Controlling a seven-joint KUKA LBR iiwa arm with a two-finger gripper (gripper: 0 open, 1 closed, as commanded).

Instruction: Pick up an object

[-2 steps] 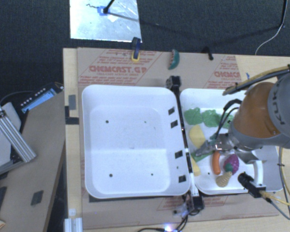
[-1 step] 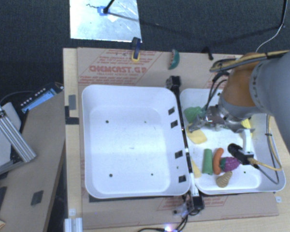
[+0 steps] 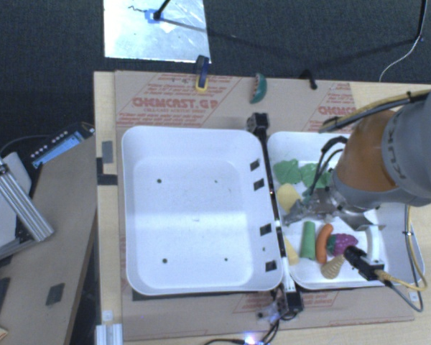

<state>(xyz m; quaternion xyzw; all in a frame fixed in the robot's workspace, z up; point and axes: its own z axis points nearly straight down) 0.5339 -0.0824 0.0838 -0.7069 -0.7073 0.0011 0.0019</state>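
We have one fixed cam above the bench (image 3: 165, 92), looking down at a slant, mid-range; both bins fit, arm (image 3: 395, 157) enters from frame right.

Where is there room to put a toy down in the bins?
The left bin has a wide bare white floor from wall to wall. The right bin is crowded: green pieces, a yellow piece, a green stick, an orange carrot, a purple toy and the gripper sit close together.
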